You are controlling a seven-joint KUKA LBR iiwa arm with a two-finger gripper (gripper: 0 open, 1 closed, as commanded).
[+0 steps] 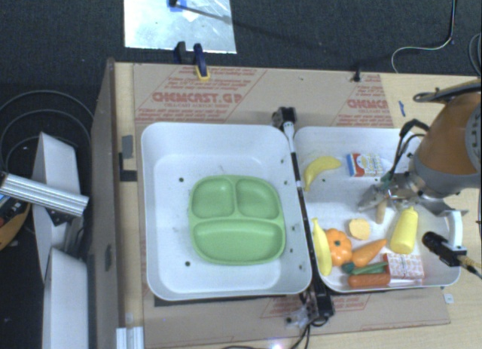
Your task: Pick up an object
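My gripper (375,206) hangs low over the middle of the right bin (452,223), reaching in from the right. Its two fingers stand apart, open, with nothing seen between them. Just right of it and below lies a yellow bottle (404,230). A pale orange slice (360,228) lies below the gripper. A banana (321,168) and a small red-and-white carton (365,163) lie toward the bin's far side. Along the near edge sit an orange pepper (340,247), a carrot (369,252), a red stick-shaped item (369,280) and a small pink box (407,266).
The left bin (162,189) holds a green divided plate (237,217). A divider rail (296,189) runs between the two bins. A yellow piece (321,243) lies against the right bin's left wall. The arm's orange band (452,144) is above the right bin's right side.
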